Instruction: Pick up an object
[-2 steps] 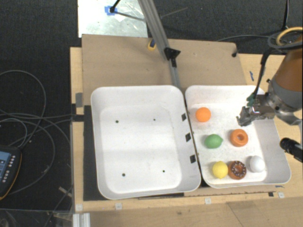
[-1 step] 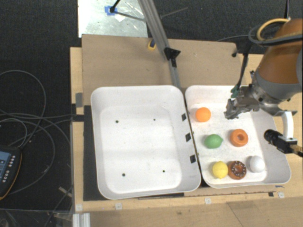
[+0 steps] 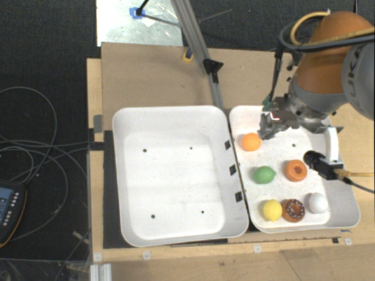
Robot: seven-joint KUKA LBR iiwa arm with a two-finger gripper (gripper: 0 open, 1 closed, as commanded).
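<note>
From my remote station, I watch the arm's gripper (image 3: 268, 129) hang low over the far end of the right bin (image 3: 351, 215), just beside the small orange ball (image 3: 251, 142) that I take as the likeliest pick. Whether the pincer is parted or closed I cannot tell; its tip is a dark cluster against the white floor, and nothing is visibly between it. The orange ball sits alone near the bin's left wall, apart from the green lime-shaped piece (image 3: 264, 175) below it, which gives room on both sides for a clean descent. I judge it to be a light toy fruit, smooth and round, so it is likely to roll or squirt sideways if pinched off-centre; the hold belongs across its widest middle, straight down from above. Further along the same bin lie an orange ring (image 3: 296, 170), a yellow ball (image 3: 271, 210), a brown doughnut (image 3: 293, 210) and a white ball (image 3: 317, 203), the last three close together near the front wall and harder to reach cleanly. The ring's open hole would offer a surer grip than any of the balls. The left bin (image 3: 126, 122) sits alongside.
</note>
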